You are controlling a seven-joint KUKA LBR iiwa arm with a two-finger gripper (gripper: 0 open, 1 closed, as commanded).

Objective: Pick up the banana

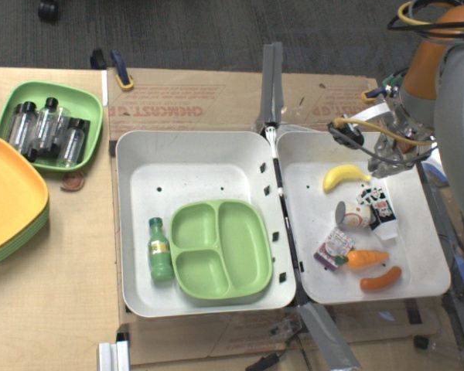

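**Gripper above right bin's far right corner; banana lies loose in the bin**

Near zone. In the right bin (417,284), by the near edge, lie an orange sausage-shaped piece (380,278), a carrot (363,259) and a small purple packet (334,247). Beyond them are a small carton (379,205) and a round item (351,216) that is hard to identify. In the left bin (131,207) a green tray (220,247) with three compartments takes the near right part; a green bottle (160,248) lies just beside its left edge.

Middle zone. The banana (345,177) rests on the floor of the right bin, in the far half, apart from the other goods. Its long axis runs roughly left to right, parallel to the far wall; the arch bows toward the far wall and the left end dips toward the near edge.

Far zone. The arm (441,60) enters from the right and is cut off by the picture's edge, with its orange band uppermost. The gripper (393,158) hangs over the far right corner of the right bin, just right of the banana. Cables and fittings clutter the wrist, so I cannot tell whether the fingers are apart or together. Nothing is seen between them.

Bench, left edge: a green dish (89,141) of dark vials (46,130), and stacked yellow plates (11,207), partly cut off.
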